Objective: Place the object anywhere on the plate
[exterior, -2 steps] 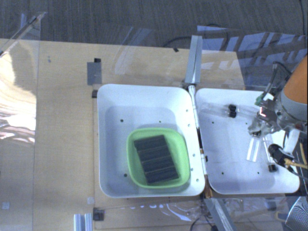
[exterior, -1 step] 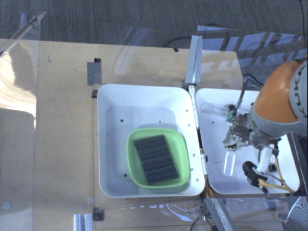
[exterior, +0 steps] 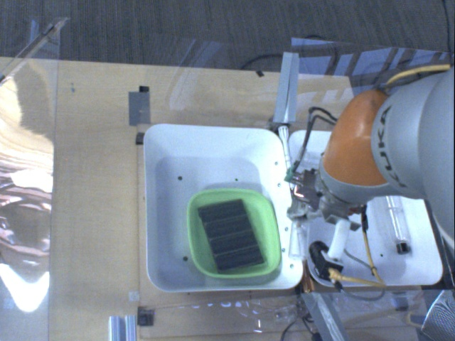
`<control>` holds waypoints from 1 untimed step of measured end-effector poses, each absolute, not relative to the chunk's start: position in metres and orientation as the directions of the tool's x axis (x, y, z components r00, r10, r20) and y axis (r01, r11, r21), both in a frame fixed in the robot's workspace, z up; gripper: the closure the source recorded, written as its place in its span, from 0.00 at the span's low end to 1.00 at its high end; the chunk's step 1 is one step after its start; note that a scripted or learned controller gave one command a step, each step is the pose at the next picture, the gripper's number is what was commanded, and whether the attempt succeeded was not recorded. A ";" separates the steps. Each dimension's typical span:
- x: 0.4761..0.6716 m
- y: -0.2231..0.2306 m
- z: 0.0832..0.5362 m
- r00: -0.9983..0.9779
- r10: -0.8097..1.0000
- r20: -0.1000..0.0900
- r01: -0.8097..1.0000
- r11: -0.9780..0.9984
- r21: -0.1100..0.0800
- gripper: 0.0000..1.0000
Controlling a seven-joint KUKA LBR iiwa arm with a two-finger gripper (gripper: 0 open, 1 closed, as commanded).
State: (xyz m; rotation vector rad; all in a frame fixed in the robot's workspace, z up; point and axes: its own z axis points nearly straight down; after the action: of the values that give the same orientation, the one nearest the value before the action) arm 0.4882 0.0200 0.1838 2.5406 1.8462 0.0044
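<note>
The arm [exterior: 419,137] reaches in from the right and bends down over the right bin [exterior: 426,261]. Its orange band [exterior: 355,148] sits above the wrist, and the wrist points down at the strip where the two bins meet. The gripper [exterior: 306,201] hangs under the wrist, just beside the right wall of the left bin [exterior: 163,190] and near the plate's right rim.

Dark letters run along the grey link next to the orange band. They read as part of "KUKA", with the last letters cut off by the curve of the link. No other writing can be read.

The wrist covers the gripper from this angle, so it cannot be told whether it is released or clenched. Nothing can be seen in its grasp.

The block [exterior: 229,234], dark and ridged, lies flat on the green plate [exterior: 195,219], well inside the rim and turned at a slight slant. The plate rests in the near right part of the left bin. A clear tube [exterior: 397,219] lies in the right bin, partly under the arm. Both bins stand on the pale wooden bench [exterior: 92,190].
</note>
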 end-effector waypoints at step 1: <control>0.511 0.003 0.185 0.201 0.979 0.002 0.979 -0.201 0.005 1.00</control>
State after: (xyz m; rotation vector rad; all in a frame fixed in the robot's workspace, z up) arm 0.5106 0.0032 0.1849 2.4329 1.9835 0.0066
